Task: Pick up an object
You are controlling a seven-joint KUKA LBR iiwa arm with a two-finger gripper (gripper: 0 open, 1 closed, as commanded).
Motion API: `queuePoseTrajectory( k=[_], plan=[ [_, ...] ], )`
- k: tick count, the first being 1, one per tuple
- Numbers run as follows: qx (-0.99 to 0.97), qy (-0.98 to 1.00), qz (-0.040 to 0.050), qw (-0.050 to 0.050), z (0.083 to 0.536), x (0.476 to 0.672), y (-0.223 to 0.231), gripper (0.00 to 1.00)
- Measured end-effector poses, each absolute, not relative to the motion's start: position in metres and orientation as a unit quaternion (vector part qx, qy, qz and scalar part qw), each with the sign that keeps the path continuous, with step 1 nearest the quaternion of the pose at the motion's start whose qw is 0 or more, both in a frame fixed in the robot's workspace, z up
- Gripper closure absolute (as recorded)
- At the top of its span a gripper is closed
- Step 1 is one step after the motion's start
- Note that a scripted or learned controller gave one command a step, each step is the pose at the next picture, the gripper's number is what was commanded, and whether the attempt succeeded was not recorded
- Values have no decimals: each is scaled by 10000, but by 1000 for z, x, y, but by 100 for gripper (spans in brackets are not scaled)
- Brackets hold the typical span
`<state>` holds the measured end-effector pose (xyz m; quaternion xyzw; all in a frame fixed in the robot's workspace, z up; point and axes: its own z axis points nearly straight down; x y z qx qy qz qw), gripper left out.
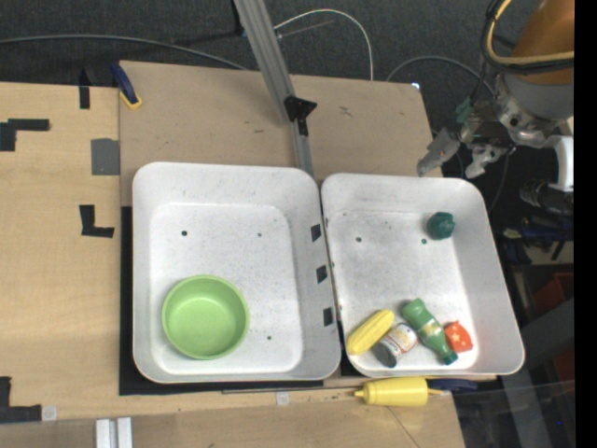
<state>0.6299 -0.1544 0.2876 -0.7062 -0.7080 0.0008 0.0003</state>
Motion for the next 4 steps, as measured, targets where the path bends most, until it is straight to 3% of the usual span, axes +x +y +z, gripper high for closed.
queuePoseTrajectory(
  k=[1,4],
  plan=[
    [-7062,-7080,9,2,288,630,-154,0],
    [-7063,-7079,23,20,120,632,-160,0]
  ],
)
